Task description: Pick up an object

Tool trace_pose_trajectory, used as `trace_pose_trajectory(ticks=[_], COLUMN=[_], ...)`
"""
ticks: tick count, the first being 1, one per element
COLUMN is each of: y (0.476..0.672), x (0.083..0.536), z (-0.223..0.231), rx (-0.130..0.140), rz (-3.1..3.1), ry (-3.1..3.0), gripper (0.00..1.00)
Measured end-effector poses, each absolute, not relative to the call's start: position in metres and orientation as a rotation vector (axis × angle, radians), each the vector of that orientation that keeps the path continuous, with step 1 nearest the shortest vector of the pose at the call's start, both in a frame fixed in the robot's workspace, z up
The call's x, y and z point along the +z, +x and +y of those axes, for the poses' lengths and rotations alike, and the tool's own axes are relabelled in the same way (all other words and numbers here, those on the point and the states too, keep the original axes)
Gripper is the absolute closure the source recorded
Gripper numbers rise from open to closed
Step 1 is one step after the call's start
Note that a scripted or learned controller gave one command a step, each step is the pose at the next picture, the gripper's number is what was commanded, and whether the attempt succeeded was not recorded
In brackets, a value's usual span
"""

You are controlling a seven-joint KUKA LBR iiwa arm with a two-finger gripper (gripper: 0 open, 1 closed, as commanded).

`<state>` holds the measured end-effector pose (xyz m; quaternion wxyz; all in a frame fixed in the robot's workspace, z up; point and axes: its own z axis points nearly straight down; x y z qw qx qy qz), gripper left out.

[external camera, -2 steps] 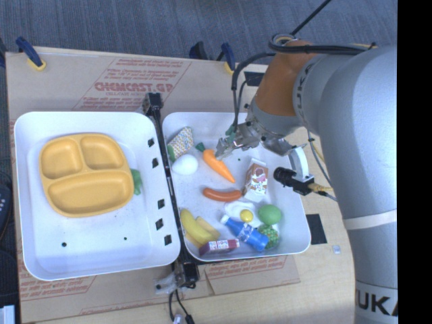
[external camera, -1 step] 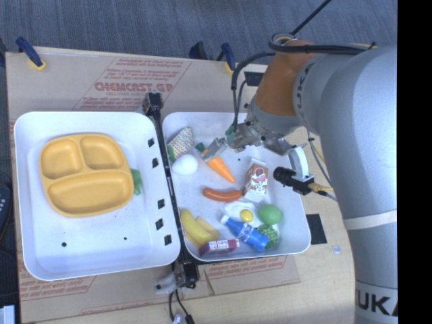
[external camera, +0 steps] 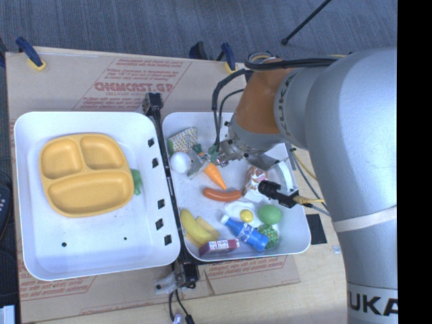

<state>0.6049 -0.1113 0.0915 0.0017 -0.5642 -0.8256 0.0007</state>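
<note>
Camera view, grey arm reaching into the right bin (external camera: pixel 297 243), gripper (external camera: pixel 204 158) hovering low among toy food, finger state impossible to tell, orange carrot (external camera: pixel 215 175) lying just beside it, white egg (external camera: pixel 179 163) sitting nearby, yellow divided tray (external camera: pixel 85 173) resting in the left bin (external camera: pixel 40 258)

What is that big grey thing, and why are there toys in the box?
The big grey thing is a robot arm with an orange band. A camera above the bench looks down on it. At its tip is a gripper, like a small hand for picking things up, reaching into the right white bin. That bin holds toy food: a carrot, a sausage, a white egg, a banana, a fried egg and a blue bottle. The left bin holds a yellow divided plate. I can't tell if the gripper holds anything.
</note>
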Motion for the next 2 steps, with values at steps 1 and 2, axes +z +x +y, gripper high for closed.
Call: trace_pose_trajectory(ticks=[1,2], y=[0.605,0.626], x=[0.102,0.207], z=[-0.111,-0.079], rx=[0.004,0.001], rz=[-2.593,-2.498], ry=[-1.767,-1.904], gripper=[1.0,1.0])
